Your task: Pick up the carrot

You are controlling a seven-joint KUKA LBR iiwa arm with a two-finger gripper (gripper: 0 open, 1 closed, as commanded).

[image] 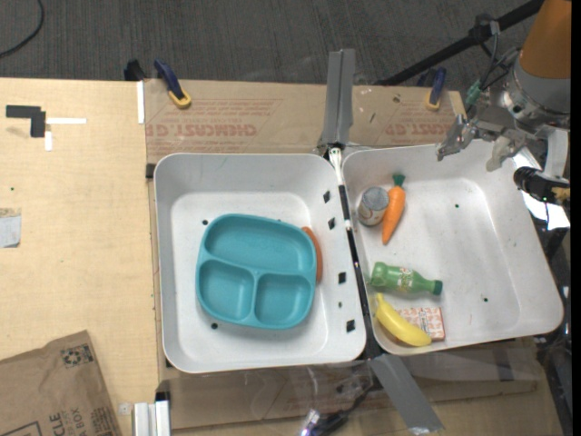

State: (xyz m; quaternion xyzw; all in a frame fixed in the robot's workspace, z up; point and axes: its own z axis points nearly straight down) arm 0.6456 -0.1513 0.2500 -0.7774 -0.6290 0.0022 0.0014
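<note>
The carrot (392, 209), orange with a green top, lies in the right bin (490, 243) near its left wall, leaning against a small tin can (372, 206). My gripper (477, 143) hangs over the bin's far right corner, well up and to the right of the carrot, with its fingers spread apart and nothing between them.
In the right bin's front left lie a green bottle (405, 280), a banana (400, 323) and a small printed packet (427, 320). The left bin (177, 243) holds a teal divided plate (257, 272) with an orange item (314, 251) at its right rim. A metal divider (339, 98) rises between the bins.
</note>
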